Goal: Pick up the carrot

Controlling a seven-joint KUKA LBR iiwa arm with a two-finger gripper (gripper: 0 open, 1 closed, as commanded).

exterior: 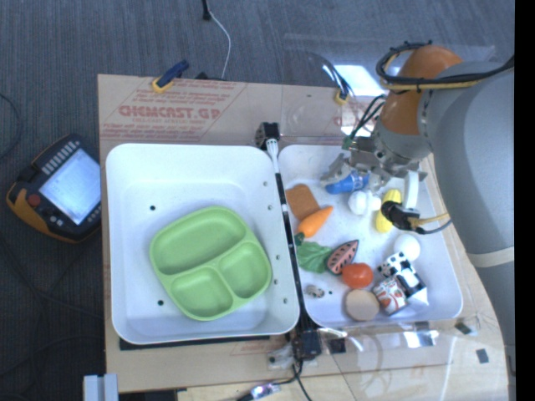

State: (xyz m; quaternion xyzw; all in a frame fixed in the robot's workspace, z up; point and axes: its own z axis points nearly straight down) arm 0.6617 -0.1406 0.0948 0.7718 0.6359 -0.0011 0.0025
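The carrot (pixel 314 221), orange with a green leafy top, lies slanted near the left wall of the right bin (pixel 447 286), just below a brown bread slice (pixel 303 199). My gripper (pixel 364 174) hangs over the bin's far end, up and to the right of the carrot and well apart from it. Its grey fingers (pixel 338 170) stand spread open above a small blue toy (pixel 346 184). Nothing is gripped between them.
Crowding the right bin are a white egg (pixel 358 201), a yellow piece (pixel 389 213), a watermelon slice (pixel 343 256), a tomato (pixel 358 274), a cow figure (pixel 399 267) and a beige ball (pixel 361 305). The left bin (pixel 134 174) bears a green divided plate (pixel 211 261).
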